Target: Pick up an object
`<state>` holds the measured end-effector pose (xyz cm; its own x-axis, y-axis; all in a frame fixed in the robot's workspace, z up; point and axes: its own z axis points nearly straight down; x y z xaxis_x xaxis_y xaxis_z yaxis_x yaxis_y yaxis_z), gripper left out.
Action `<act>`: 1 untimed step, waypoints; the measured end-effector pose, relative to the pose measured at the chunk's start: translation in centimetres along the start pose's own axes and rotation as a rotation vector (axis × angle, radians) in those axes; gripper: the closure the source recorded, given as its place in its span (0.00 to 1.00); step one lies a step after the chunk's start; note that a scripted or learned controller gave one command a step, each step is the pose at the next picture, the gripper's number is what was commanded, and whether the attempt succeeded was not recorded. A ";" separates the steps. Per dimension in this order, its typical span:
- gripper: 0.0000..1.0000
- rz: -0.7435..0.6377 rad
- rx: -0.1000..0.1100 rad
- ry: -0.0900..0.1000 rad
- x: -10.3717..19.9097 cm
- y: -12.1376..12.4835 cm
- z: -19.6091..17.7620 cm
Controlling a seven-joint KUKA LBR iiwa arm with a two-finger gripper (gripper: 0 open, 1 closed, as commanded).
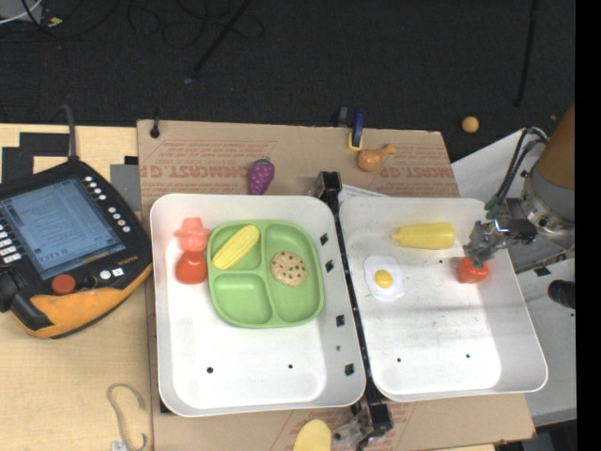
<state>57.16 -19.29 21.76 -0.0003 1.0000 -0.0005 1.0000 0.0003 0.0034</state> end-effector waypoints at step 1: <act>1.00 0.000 0.003 0.001 -0.1 0.0 -1.0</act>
